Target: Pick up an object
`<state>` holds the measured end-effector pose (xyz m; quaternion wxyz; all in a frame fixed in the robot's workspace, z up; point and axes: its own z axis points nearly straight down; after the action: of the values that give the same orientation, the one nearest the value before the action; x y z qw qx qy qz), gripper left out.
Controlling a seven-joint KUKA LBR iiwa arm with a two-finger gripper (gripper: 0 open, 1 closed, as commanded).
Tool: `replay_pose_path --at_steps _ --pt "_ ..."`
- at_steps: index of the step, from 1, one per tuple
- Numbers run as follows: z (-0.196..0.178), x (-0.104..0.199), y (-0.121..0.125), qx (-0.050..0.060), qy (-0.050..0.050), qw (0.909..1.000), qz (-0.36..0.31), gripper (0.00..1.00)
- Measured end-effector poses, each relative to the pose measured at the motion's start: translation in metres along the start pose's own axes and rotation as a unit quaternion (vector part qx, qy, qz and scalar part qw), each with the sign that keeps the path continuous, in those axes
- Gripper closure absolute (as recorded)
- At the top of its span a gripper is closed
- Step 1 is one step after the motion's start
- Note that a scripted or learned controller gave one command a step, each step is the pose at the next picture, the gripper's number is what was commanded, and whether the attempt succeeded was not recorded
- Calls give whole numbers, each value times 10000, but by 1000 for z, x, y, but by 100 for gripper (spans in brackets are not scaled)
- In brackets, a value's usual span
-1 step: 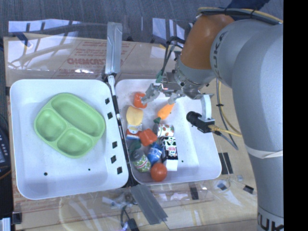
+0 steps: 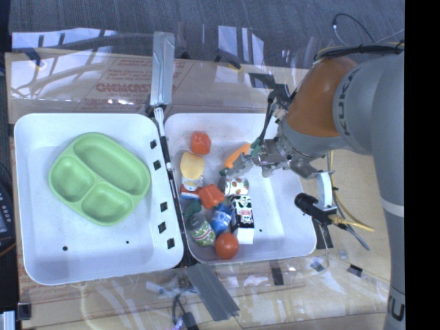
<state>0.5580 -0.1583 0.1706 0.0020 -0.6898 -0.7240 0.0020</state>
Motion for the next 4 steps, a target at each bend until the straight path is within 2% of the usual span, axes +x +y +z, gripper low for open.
replay_pose_path --at_steps 1,2,3,4 --pt "77 -2 -3 -27 -3 9992 -389 0" --pt "68 -1 -3 -16 0 9991 -416 100" --pt "66 4 31 -34 -12 9817 -1902 100" --pt "66 4 31 -34 -12 9817 -1902 0"
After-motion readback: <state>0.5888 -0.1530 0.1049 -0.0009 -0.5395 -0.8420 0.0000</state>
